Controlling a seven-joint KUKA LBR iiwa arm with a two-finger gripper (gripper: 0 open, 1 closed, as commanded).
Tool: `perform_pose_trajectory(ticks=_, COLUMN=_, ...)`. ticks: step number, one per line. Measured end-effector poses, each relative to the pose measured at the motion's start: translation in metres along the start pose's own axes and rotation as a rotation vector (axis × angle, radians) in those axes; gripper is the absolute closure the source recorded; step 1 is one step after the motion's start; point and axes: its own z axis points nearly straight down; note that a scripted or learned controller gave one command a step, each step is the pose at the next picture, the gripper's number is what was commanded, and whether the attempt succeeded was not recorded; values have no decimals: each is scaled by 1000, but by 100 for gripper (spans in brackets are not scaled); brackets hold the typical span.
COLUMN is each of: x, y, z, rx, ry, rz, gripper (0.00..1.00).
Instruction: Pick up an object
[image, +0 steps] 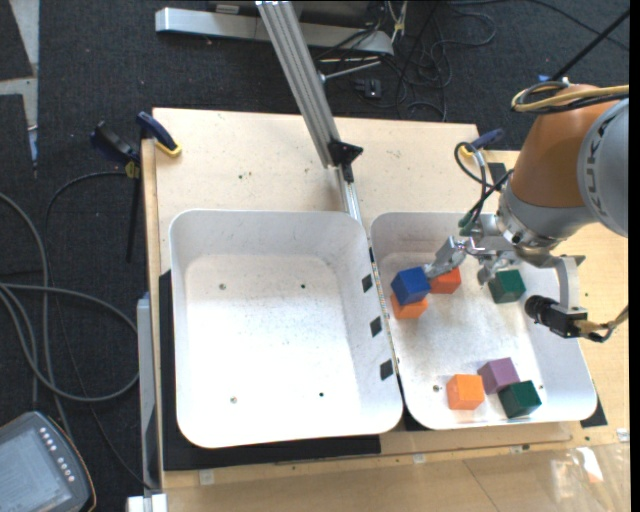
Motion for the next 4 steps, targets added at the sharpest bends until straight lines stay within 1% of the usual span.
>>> perform_pose_trajectory(ticks=1, x=-2, y=-1, z=24, rx=-18, ry=-5, rz=-3, gripper=0)
perform_pose_trajectory(ticks=2, x=-1, y=-3, z=19, rx=-11, ry=-2, rz=-1, gripper=100)
perform_pose_trajectory(ticks=3, x=-8, y=-7, z=-40, rx=-14, ry=-3, rz=0, gripper=100)
perform_pose_trajectory(ticks=4, x=-8, y=-6, z=-67, rx=-12, ry=-2, rz=-3, gripper=100)
